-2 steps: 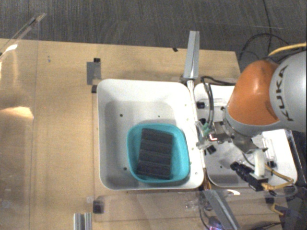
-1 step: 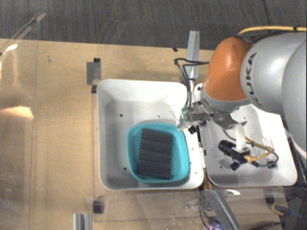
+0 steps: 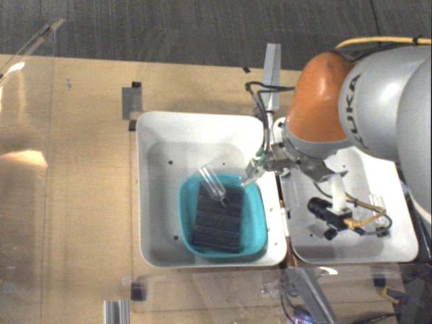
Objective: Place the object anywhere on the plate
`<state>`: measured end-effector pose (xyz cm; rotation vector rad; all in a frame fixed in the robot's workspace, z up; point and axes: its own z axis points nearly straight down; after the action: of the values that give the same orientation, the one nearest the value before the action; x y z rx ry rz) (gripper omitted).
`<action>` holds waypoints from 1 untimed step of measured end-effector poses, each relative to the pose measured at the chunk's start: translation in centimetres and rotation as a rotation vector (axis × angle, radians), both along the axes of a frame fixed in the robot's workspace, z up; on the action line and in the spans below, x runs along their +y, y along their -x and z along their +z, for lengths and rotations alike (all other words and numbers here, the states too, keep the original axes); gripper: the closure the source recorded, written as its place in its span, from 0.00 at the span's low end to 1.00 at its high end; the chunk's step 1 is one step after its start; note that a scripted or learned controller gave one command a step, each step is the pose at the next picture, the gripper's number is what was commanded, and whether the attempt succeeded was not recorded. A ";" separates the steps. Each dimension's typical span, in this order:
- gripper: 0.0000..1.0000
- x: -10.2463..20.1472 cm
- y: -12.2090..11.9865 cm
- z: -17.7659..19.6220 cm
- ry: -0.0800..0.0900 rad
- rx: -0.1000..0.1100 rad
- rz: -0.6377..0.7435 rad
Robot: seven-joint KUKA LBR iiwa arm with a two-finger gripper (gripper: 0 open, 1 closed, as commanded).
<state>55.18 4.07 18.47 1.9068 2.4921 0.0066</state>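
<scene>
A KUKA arm [image 3: 378, 106] reaches in from the right of the frame, and its gripper [image 3: 255, 169] hangs over the upper right corner of a teal plate [image 3: 255, 214] in the left bin [image 3: 155, 181], just beside the wall shared with the right bin [image 3: 405, 248]. The black ribbed block [image 3: 217, 223], taken here to be the task's object, lies flat on the plate at lower centre of the frame, its long side running from the plate's top edge towards its bottom edge, wholly inside the rim. On this evidence the placing looks as good as made. The next move would call for a clean rise away from the bin, without nudging block or plate. Whether the claw is clenched or released cannot be told: its tip is small, pale and lost against the white bin wall. A clear tube-like piece [image 3: 213, 183] lies aslant across the plate's upper left rim and touches the block's top end. It could belong to the gripper or be a loose item; the view does not settle it. The arm's orange band and grey casing hide the wrist and the upper part of the right bin, and the arm itself is cut off at the right side of the frame.
</scene>
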 end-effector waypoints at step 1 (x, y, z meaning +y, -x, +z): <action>0.00 -7.0 2.9 11.8 0.001 -0.005 -0.058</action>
<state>52.25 -2.89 30.29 1.9758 2.4316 0.0100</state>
